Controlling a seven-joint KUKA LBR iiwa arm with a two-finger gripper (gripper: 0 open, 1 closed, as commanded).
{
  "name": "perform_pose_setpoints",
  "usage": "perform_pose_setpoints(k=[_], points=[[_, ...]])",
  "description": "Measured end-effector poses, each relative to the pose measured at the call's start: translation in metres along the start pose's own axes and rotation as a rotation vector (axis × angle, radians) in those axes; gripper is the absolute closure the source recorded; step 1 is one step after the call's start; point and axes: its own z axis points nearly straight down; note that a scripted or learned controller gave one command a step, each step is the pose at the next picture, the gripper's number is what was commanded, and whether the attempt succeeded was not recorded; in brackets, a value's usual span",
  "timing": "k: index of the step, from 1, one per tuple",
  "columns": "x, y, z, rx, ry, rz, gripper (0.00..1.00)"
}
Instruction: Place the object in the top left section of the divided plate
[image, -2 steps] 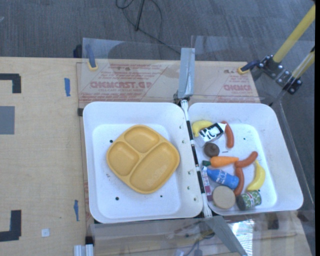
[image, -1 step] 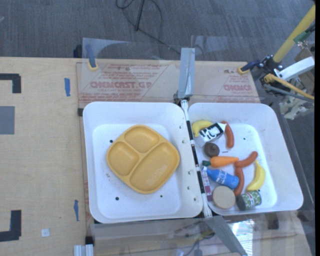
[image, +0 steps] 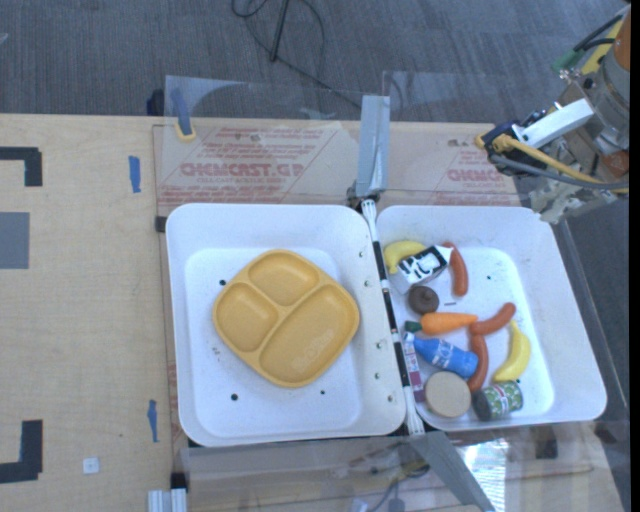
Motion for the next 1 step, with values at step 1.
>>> perform_pose_setpoints(k=[1], points=[[-0.0898,0.0835,-0.0103,0.0,-0.001,0.073,1.0]])
